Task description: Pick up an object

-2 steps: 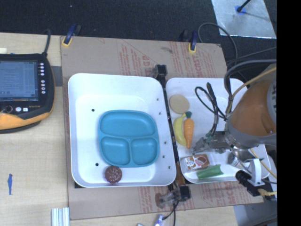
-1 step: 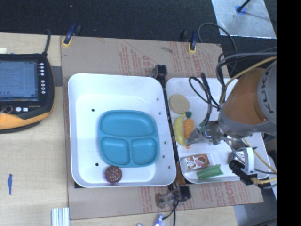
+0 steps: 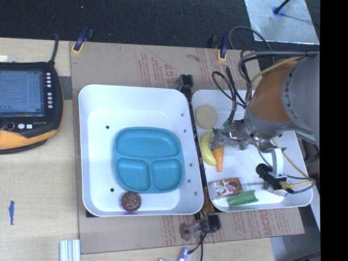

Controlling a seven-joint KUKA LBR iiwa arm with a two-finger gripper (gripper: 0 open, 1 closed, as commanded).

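**Grey arm with orange band and black cabling**

The arm (image 3: 296, 97) was a thick, rounded cylinder, grey on its outer casing, with 1 broad orange band (image 3: 269, 99) curving around it above the wrist. The wrist section below was darker grey metal. Several thin black cables (image 3: 231, 88) looped beside it. The end effector (image 3: 220, 140) was a small cluster of dull metallic parts.

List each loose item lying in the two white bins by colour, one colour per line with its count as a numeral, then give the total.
Blue: 1, the divided tray
Brown: 2, the round cookie and the brown packet
Tan: 1, the flat disc
Yellow: 1, the banana
Orange: 1, the carrot
Green: 1, the green stick
Total: 7
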